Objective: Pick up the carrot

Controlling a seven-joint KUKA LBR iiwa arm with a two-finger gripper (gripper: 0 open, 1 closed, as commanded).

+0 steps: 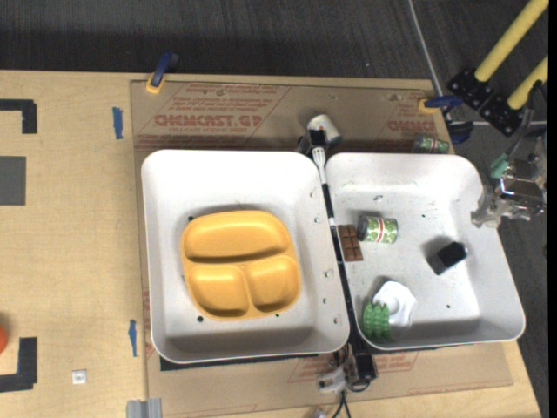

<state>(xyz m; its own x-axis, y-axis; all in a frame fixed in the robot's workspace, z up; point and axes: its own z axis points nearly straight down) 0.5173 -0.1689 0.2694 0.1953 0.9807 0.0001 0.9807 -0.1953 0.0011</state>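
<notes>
My gripper (503, 197) hangs over the right rim of the right bin (452, 174), at mid height in the camera view. It is metallic and partly cut off by the frame edge. The closest thing to it is a small black block (449, 255), below and to its left on the bin floor and apart from it. A small orange-red shape (3, 339) sits at the far left edge of the bench, cut off by the frame; I cannot tell what it is.
The right bin also holds a green can (379, 229) on its side, a brown chocolate bar (349, 243) by the left wall, and a white and green item (388, 307) near the front. A yellow divided plate (239, 261) lies in the left bin (165, 233).
</notes>
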